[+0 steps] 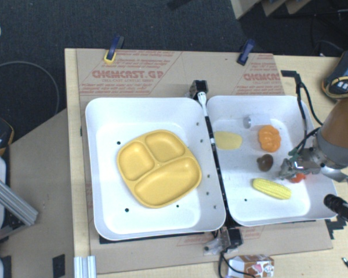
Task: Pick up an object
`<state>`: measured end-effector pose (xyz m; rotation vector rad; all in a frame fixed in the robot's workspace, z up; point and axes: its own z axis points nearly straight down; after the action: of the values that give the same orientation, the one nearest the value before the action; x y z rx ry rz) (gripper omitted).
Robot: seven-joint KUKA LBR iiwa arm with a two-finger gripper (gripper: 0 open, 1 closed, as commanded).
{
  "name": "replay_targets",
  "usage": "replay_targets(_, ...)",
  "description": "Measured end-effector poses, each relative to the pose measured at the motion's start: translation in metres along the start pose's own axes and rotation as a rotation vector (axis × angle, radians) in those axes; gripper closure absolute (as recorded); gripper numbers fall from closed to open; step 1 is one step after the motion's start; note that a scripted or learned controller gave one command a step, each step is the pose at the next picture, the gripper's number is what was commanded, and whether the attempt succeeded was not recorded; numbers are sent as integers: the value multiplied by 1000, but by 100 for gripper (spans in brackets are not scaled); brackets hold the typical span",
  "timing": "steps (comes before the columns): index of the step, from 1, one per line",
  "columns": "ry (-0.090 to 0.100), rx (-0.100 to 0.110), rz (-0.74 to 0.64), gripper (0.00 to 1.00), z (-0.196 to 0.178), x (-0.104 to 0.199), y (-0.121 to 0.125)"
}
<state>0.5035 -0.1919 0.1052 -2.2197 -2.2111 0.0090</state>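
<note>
Gripper (294, 169) is low at the right side of the right bin (250, 102); can't tell its state, too small and cluttered there. A small red object (298, 178) sits right at the tip, touching or just under it, can't tell which.

Nearest candidates: corn cob (272, 189) just left and nearer, dark brown piece (265, 163) just left, orange piece (269, 138) farther back, pale yellow disc (228, 140) far left of the bin. Left bin (98, 155) has the yellow divided plate (158, 168).

Risks, my read:
- the red object is close to the bin's right wall, so a finger could clip the rim or push it into the wall
- corn is round, likely rolls if nudged
- closing off-centre grabs nothing
</note>
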Motion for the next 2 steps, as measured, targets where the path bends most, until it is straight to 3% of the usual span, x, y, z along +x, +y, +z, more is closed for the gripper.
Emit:
replay_targets(1,0,-6,-3,100,22,19,-26)
replay_targets(2,1,-7,-6,100,21,40,-24)
